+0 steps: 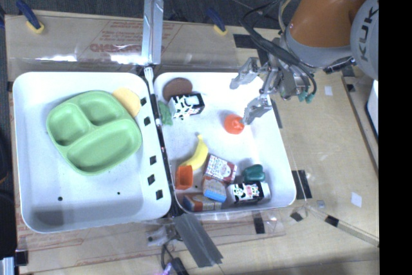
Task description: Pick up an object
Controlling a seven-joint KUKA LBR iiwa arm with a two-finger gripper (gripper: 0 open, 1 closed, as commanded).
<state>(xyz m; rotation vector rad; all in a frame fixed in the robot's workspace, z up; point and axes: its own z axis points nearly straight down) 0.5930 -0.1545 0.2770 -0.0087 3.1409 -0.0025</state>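
My gripper (250, 92) hangs over the right bin (270, 138) near its far right corner, its two grey fingers spread open with nothing between them. A small red-orange ball (234, 123) lies on the bin floor just below and left of the lower fingertip (255, 109). Farther left sit a brown round piece (179, 86) and a black-and-white cow-patterned box (186, 105). A banana (196, 154) lies in the middle of the bin.
Along the right bin's near edge are an orange cup (185, 176), a red carton (220, 169), a dark green piece (253, 172) and a second cow-patterned box (246, 191). The left bin (38, 203) holds a green divided plate (94, 130) and a yellow piece (127, 100).
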